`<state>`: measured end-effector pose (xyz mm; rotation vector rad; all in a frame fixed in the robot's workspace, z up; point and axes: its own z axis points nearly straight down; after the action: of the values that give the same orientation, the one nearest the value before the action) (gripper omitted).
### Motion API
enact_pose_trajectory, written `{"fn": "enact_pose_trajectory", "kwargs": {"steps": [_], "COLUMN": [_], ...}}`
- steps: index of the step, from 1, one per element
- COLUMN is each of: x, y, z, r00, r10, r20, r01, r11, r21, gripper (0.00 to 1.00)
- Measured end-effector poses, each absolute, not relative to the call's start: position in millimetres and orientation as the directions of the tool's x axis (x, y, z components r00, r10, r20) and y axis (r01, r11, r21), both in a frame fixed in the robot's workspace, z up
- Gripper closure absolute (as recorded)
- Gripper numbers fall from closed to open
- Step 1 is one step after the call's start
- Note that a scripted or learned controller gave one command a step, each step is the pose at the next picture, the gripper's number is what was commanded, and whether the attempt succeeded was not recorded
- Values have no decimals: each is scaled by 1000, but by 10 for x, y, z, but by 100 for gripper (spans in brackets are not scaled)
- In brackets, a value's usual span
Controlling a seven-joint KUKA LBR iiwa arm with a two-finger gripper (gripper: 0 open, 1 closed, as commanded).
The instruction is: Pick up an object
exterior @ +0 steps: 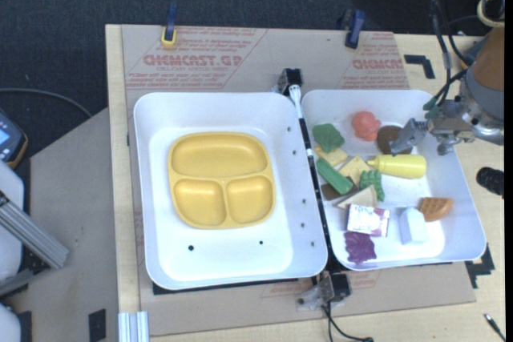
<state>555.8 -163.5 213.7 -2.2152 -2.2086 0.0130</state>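
Observation:
My gripper [422,142] hangs over the right white bin [469,240], near its far right side, fingers spread open with nothing between them. Its left finger [403,138] is beside a brown round object [387,139]. Just below lies a yellow bottle-like object [398,166]. A pink-red ball [365,124] sits to the left of the gripper. Further objects in this bin are a green block [327,135], a green stick [333,176], a yellow wedge [353,169], a white and purple box [367,219], purple grapes [361,247], a pale block [410,225] and an orange-brown piece [435,208].
The left white bin [152,172] holds a yellow divided plate [220,178]. Both bins sit on a cardboard sheet [240,56] held by clamps at the back. Cables and the arm's body crowd the right edge [489,76].

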Motion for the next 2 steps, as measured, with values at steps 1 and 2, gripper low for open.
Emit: {"fn": "enact_pose_trajectory", "kwargs": {"steps": [1,2], "x": [5587,5619], "y": [-1633,-1533], "z": [2209,1659], "r00": [0,-1], "r10": [1000,1000], "r20": [1,3], "r01": [1000,1000], "r11": [0,1], "r21": [-2,-8], "gripper": [0,0]}}
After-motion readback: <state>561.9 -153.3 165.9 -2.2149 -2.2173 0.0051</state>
